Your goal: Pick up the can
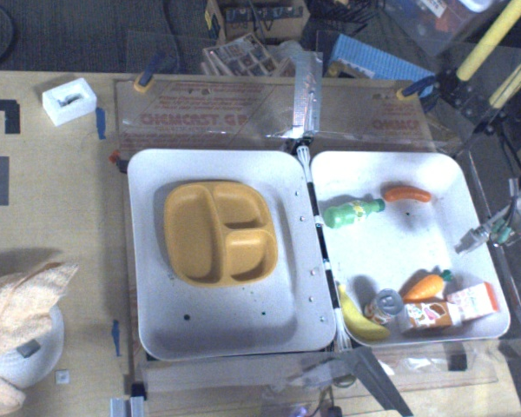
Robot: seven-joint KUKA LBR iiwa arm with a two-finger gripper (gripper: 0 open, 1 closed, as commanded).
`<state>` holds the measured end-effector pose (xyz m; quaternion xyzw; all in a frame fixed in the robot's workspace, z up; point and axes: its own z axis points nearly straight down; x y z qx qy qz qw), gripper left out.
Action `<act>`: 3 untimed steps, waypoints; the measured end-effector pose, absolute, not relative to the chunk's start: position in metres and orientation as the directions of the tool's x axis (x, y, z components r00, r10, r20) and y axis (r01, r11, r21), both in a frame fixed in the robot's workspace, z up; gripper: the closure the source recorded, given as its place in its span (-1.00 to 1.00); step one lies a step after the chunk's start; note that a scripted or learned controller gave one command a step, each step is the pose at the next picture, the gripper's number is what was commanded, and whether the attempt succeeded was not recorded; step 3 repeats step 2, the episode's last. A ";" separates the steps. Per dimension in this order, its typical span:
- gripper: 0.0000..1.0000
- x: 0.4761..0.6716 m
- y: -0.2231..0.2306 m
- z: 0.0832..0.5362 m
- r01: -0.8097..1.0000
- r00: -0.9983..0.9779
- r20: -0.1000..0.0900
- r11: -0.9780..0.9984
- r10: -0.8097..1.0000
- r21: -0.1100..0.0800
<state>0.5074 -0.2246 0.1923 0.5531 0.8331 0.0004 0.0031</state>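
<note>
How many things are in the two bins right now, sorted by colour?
Yellow: 2, divided tray, banana
Green: 1, bottle
Orange or red: 3, sausage, carrot, juice carton
Silver: 1, can
Total: 7

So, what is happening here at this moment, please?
A robot arm is meant to pick up the can, which lies at the near edge of the right bin, crowded between a banana, a carrot and a juice carton. The gripper is at the bin's right rim, well apart from the can and carrying nothing. The left bin holds a yellow divided tray.
</note>
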 end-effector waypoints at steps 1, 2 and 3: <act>1.00 0.480 -0.225 0.326 0.856 -0.517 -0.005 0.517 0.856 0.003; 1.00 0.480 -0.223 0.242 0.874 -0.487 -0.003 0.487 0.874 0.001; 1.00 0.480 -0.223 0.242 0.874 -0.487 -0.003 0.487 0.874 0.001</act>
